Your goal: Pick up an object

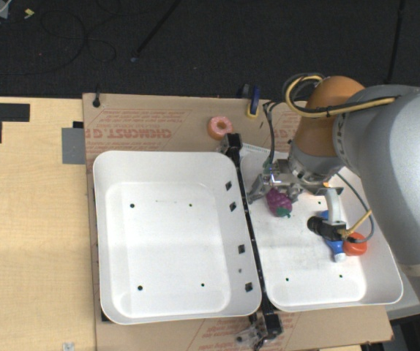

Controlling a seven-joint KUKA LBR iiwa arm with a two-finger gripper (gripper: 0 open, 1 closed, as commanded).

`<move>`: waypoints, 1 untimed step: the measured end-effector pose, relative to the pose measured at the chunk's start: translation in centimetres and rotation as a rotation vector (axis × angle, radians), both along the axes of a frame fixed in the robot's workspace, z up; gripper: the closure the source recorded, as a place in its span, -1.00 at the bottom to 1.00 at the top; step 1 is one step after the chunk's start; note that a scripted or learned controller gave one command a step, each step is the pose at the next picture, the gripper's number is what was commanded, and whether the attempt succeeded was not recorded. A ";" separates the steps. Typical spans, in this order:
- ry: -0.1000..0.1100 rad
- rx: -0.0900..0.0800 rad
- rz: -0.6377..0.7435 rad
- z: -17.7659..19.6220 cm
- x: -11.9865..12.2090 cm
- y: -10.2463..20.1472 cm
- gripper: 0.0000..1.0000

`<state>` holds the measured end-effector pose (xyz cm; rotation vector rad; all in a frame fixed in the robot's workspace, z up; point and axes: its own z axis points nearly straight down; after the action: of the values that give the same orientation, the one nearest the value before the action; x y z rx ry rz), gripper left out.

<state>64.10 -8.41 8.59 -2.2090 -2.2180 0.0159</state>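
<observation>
Purple object (279, 202): lumpy, green-tipped, long axis ran upper-left to lower-right | lay in right bin (320, 287), upper part | gripper (277, 187) directly over it; jaw state and hold could not be told.

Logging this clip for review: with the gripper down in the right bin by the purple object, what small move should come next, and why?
Probably a short straight lift. The gripper sits low in the right bin, right at the purple object, which seems to lie just under it. Raising a little would show whether the object comes along; the view cannot settle the grasp.
</observation>
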 end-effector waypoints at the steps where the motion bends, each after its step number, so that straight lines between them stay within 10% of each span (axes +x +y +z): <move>1: 0.003 0.000 0.003 0.9 -0.1 0.0 1.00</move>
<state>64.04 -8.39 9.52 -2.2034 -2.2198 0.0194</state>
